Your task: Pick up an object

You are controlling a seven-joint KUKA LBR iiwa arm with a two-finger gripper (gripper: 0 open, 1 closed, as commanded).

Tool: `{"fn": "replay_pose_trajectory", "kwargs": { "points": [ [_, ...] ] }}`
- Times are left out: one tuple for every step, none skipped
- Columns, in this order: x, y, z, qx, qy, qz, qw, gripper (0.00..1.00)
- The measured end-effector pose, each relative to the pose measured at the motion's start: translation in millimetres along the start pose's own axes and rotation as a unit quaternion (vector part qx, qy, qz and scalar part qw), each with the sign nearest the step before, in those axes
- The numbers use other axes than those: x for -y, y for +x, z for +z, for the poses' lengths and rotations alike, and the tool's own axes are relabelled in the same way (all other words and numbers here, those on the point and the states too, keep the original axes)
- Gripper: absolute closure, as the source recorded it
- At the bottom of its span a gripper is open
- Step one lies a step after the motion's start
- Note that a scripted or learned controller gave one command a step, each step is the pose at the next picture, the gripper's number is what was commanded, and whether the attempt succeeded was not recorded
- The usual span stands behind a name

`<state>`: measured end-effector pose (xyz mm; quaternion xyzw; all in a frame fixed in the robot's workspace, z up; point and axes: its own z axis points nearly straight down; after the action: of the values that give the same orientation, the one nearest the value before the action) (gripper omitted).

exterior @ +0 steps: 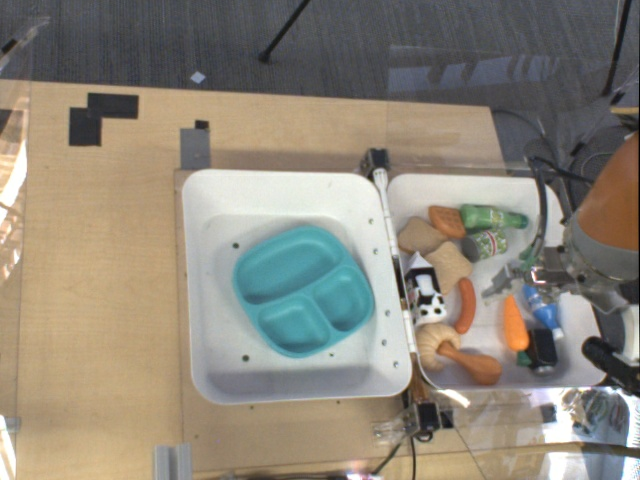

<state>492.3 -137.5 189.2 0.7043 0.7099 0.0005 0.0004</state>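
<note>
left bin (200, 298): holds a teal tray (302, 290), three sections
bench (90, 298): plain wood
black tape (100, 116): L-ish patch at 10 o'clock
floor (150, 18): grey carpet up at 12
pole (295, 16): dark, slanting across that carpet

No readable text, bottle labels too blurred

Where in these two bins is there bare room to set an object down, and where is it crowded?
Free: the left bin's white floor around the teal divided tray, widest along its left wall. Crowded: the right bin, where green bottles, a carrot, a sausage and the gripper sit close together.
</note>
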Motion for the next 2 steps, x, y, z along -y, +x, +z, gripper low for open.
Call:
{"fn": "replay_pose_trajectory", "kwargs": {
  "points": [
    [-2.9, -10.2, 88.5, 0.000, -0.006, 0.072, 0.9974, 0.00],
    [-5.3, -9.1, 79.2, 0.001, -0.009, 0.070, 0.9975, 1.00]
  ]
}}
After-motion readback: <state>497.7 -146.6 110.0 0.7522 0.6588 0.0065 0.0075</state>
